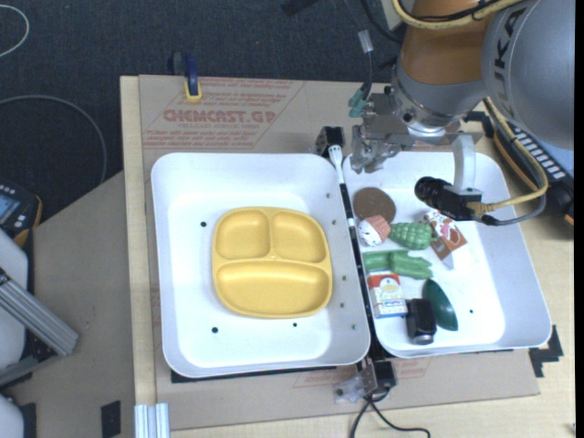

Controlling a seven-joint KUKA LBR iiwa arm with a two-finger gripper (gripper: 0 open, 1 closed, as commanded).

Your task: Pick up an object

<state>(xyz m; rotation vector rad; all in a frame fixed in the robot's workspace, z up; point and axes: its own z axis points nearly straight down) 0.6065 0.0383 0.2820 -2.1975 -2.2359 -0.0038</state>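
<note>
The arm (474, 35) enters from the upper right, its grey body and orange band bulking over the far edge of the right bin (511, 272), wrist pointed down toward that bin's far left corner. The left bin (182, 245) holds a yellow divided tray (271, 261) lying flat near its middle. The gripper (370, 158) hangs above the right bin's far left corner, close to the seam between the bins; whether it is spread or closed cannot be told from here, and nothing is seen caught in it.

The objects lie clustered in the right bin's left half, nearer the camera than the gripper. Just below it is a brown disc (374, 203), with a small white and red toy (371, 233) touching its near edge. Beside that sits a green knobbly piece (412, 235), then a long green vegetable (399, 264), a white and red carton (389, 295), a dark green leaf shape (441, 305) and a small black block (420, 322). A brown and red packet (447, 234) lies to the right of the cluster.
</note>
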